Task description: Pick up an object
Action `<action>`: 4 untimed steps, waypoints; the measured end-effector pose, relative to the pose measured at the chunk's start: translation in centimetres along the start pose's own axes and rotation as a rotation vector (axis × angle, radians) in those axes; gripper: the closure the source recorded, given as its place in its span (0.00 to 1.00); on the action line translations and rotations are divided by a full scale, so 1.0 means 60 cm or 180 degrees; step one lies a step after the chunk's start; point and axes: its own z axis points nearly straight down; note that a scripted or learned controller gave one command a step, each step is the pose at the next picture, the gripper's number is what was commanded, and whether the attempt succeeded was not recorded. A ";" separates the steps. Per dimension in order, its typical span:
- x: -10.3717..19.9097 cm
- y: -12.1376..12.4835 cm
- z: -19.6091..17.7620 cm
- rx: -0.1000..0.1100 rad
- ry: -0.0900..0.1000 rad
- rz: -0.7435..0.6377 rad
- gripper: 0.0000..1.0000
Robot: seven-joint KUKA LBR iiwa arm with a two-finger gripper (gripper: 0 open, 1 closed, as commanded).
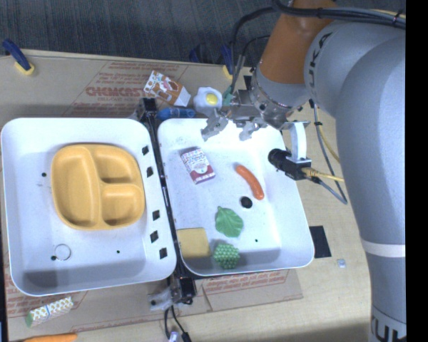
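Above the right bin (289, 212), hand (232, 128); sausage (249, 180) nearby

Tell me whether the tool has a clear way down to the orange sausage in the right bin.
Probably yes. The orange sausage lies alone on bare bin floor, apart from its neighbours, and the tool hangs near it.

Bright even light, soft shadows, slight blur
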 end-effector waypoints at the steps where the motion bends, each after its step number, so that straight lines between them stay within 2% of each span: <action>1: -0.018 0.006 0.125 0.0004 -0.0001 0.0111 0.00; 2: -0.004 -0.062 0.224 0.0002 0.0004 -0.0218 0.00; 3: 0.014 -0.044 0.222 -0.0008 -0.0002 0.0027 0.00; 4: 0.014 -0.044 0.206 -0.0003 -0.0002 0.0014 1.00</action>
